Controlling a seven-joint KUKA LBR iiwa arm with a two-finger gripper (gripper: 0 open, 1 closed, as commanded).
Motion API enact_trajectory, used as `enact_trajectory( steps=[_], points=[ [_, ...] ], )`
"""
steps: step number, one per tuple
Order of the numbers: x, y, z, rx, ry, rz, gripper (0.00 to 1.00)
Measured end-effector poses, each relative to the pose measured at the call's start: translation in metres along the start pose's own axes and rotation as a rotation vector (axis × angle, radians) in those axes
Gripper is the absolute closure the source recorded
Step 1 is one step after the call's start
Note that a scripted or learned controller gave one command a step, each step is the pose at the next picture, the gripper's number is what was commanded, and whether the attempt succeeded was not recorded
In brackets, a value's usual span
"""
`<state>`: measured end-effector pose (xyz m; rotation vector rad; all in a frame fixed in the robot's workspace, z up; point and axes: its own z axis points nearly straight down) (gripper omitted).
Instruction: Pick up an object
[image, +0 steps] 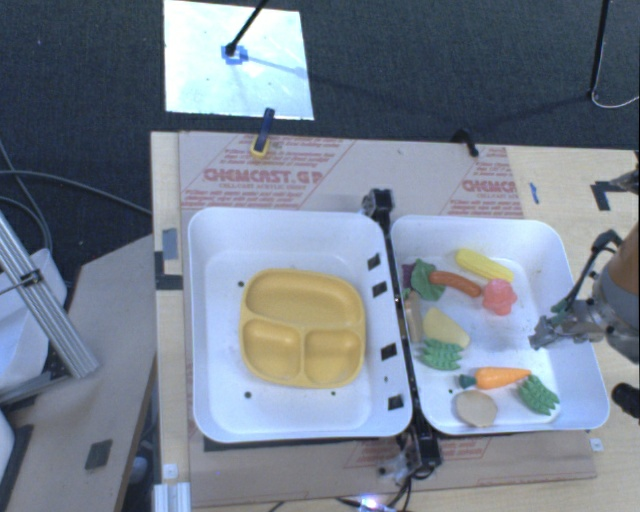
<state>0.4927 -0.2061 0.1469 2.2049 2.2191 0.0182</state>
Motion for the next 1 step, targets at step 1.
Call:
enact_trajectory(
  steps=[1],
  points=[
    [0.0000,-0.0002,0.0003,0.001,0.000,0.001,0.00]
  ],
)
